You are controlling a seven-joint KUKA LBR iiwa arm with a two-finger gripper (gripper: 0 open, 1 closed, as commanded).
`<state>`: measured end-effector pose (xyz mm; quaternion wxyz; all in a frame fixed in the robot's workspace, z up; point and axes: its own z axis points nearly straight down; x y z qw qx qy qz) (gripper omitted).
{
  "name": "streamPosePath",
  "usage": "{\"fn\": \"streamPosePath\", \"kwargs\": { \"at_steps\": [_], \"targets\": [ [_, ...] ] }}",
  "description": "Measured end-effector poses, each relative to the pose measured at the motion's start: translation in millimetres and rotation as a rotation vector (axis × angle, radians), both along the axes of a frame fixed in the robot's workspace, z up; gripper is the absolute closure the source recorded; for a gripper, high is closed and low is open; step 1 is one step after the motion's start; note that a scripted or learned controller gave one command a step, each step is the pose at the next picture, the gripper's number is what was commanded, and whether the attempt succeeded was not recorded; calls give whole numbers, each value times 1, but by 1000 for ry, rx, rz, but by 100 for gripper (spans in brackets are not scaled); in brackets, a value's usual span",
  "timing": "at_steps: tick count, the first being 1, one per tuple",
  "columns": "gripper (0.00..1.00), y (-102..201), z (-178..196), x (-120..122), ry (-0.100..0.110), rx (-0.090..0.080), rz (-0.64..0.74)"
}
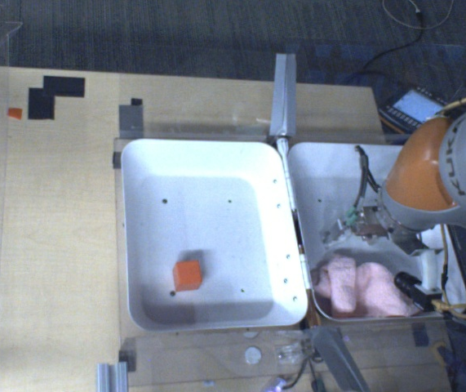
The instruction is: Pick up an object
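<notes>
An orange cube lies in the left bin, towards its front. A pink cloth is bunched up along the front wall of the right bin. My gripper is low inside the right bin, just above the cloth's back edge and apart from the cube. The grey arm with its orange band reaches in from the right and hides the right part of that bin. I see nothing held in the gripper.
Black blocks and a small orange piece sit on the wooden bench at far left. A metal post stands behind the wall between the bins. A tablet lies behind the right bin.
</notes>
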<state>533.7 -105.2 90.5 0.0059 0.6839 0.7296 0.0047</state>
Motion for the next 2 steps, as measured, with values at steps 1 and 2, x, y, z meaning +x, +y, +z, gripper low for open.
{"fn": "streamPosePath", "kwargs": {
  "at_steps": [1,2],
  "targets": [
    [0,-8,-3,109,5,-1,38],
    [0,-81,82,71,4,-1,-70]
  ]
}}
